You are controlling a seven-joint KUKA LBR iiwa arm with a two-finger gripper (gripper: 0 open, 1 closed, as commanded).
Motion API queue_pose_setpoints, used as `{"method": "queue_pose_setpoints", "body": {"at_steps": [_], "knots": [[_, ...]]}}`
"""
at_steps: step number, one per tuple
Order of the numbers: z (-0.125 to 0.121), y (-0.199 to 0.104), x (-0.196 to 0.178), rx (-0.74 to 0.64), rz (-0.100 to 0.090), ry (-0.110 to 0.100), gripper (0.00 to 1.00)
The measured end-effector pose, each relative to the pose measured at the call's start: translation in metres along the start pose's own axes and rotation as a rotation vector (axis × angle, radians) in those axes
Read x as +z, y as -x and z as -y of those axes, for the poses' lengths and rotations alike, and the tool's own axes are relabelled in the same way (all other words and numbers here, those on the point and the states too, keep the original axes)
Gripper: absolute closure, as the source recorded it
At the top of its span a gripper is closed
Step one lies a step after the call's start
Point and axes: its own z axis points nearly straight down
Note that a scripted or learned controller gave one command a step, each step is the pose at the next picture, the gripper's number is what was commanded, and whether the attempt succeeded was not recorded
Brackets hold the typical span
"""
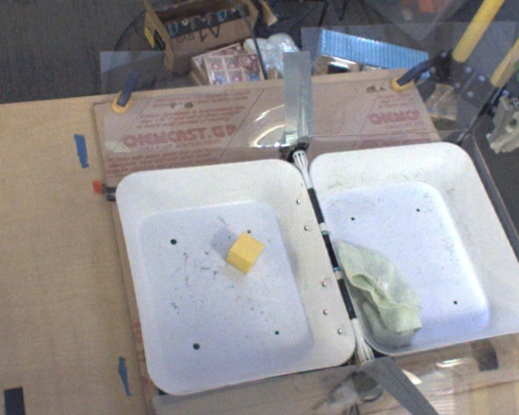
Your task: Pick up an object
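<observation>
A small yellow block (244, 253) lies near the middle of the left bin (148, 205), slightly above centre, apart from every wall. In the right bin (452, 180), a crumpled pale green cloth (381, 292) sits in the lower left corner, pressed against the wall beside the seam between the bins. Both bins rest on the bench (44, 273), with cardboard (232, 126) behind them.

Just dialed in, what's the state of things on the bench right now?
Nothing is being handled at this moment. A small yellow block sits near the middle of the left bin, apart from its walls. A crumpled pale green cloth lies in the right bin, bunched against its left wall. Both things rest free, so the pick is not yet done.
</observation>
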Motion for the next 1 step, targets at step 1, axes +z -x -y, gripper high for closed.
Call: {"method": "queue_pose_setpoints", "body": {"at_steps": [1], "knots": [[0.0073, -0.0521, 0.0457, -0.403, -0.002, -0.002, 1.00]]}}
